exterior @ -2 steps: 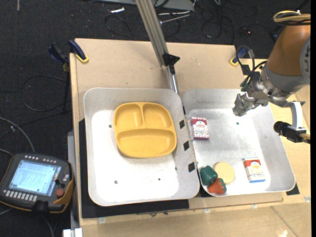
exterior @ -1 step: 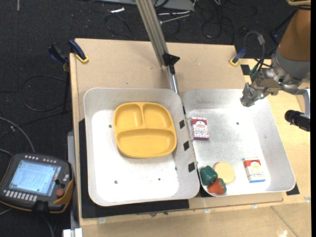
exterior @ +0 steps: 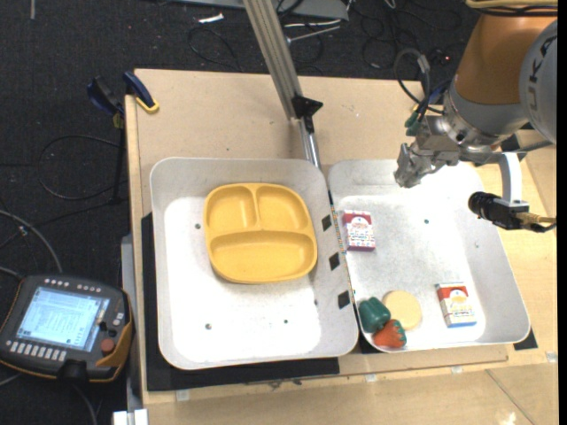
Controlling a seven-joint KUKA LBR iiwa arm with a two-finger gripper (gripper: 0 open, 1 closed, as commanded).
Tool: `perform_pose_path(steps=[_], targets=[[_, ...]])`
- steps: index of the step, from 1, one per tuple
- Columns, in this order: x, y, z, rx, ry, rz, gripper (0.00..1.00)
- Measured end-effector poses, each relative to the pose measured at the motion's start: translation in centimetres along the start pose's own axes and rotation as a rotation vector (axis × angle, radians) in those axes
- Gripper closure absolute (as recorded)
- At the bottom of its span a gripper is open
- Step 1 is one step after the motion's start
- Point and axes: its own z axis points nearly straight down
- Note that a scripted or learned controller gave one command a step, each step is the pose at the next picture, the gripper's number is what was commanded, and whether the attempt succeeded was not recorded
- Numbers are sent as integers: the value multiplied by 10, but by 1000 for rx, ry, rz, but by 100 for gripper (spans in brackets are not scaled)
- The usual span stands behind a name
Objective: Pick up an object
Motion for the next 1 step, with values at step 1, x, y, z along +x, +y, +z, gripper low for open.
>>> perform_pose_path(steps=[1], targets=[[51, 7, 19, 4, 1, 0, 100]])
